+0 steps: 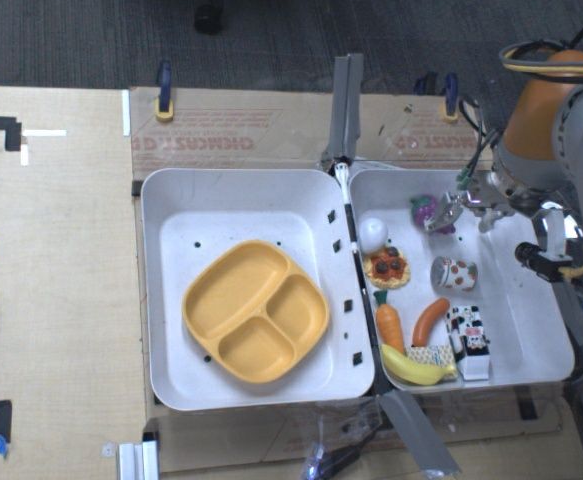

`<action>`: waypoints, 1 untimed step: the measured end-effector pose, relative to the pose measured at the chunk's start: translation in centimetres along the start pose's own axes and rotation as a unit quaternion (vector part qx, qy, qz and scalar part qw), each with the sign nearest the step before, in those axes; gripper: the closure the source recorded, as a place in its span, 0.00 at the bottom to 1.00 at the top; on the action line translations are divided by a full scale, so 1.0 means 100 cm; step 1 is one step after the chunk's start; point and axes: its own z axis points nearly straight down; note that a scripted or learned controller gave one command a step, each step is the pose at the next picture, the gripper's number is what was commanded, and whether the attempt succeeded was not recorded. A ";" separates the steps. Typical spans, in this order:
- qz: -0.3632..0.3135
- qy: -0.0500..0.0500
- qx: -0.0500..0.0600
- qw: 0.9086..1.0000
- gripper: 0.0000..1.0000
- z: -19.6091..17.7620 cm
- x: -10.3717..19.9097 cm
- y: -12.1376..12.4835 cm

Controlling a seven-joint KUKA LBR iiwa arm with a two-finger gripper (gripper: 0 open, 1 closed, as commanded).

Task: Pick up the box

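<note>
Box (469,342) is sitting near the front of the right bin (531,373), a small white carton with dark printed figures on it, lying flat, and nothing's touching it from above. It's crowded on its left: a red sausage (430,320), a banana (415,368) and a carrot (390,328) are all just beside it, with a little printed can (454,274) behind it. The hand (468,205) hangs over the back part of that same bin, close to a purple toy (430,213), well apart from the box. Can't tell from this angle whether it's released or clenched, too much metal clutter there, but it's grasping nothing that I can see. So I'd say we're at the approach step, pick not started. Next move calls for travelling toward the front of the bin, lining up over the carton's narrow sides, and dropping straight down without nudging the sausage. The left bin (171,268) just has a yellow divided plate (257,310).
</note>
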 end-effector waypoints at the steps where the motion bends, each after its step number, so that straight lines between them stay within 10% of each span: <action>1: 0.066 -0.001 -0.010 0.998 0.00 0.008 0.016 0.016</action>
